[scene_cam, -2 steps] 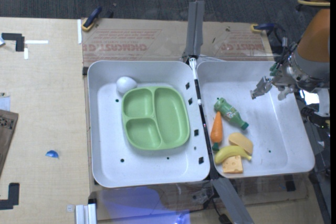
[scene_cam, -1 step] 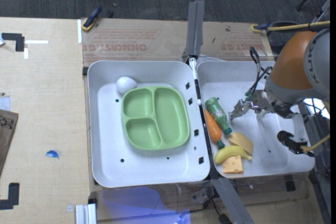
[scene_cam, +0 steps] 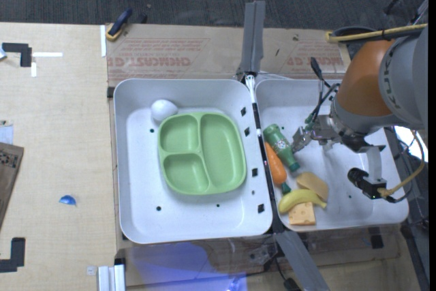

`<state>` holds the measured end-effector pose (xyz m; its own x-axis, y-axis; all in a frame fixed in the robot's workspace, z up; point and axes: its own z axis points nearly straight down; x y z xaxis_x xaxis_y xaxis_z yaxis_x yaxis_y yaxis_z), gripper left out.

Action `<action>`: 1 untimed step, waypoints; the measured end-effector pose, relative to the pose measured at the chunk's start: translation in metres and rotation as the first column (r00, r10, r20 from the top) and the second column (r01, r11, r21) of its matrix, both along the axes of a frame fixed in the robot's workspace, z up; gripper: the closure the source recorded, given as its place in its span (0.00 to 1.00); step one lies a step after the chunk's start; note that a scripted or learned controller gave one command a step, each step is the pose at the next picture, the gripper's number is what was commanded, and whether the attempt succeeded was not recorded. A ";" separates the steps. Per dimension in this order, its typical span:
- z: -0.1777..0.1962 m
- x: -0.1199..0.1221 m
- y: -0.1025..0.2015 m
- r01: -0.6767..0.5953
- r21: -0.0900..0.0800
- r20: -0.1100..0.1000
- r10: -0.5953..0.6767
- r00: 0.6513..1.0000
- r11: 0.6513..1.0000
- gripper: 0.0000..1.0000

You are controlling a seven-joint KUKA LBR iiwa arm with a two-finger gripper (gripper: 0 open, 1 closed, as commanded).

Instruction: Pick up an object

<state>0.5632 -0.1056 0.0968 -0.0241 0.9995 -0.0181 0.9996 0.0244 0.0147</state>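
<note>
Pincer (scene_cam: 301, 138): just right of the green bottle (scene_cam: 282, 146), fingers spread, gripping nothing
Carrot (scene_cam: 275, 165): touching the bottle's left side
Banana (scene_cam: 302, 200): below the bottle, near the cheese (scene_cam: 313, 183)
Green plate (scene_cam: 201, 152): left bin (scene_cam: 136, 167)

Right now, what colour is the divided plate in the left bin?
Light green. The divided plate shows clearly in the camera view, lying in the white left bin.

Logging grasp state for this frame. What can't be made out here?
- Gripper: too small and dark in camera view; finger state unclear.
- Carrot: lower end tucked behind banana.
- Bottle: label too small to read.
- White object beside green tray: blends with bin, identity unclear.
</note>
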 end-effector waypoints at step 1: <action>0.094 -0.053 0.021 0.137 0.016 -0.017 -0.137 0.990 0.990 0.00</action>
<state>0.5098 -0.0844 0.1908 0.1126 0.9936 -0.0013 0.9936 -0.1126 -0.0017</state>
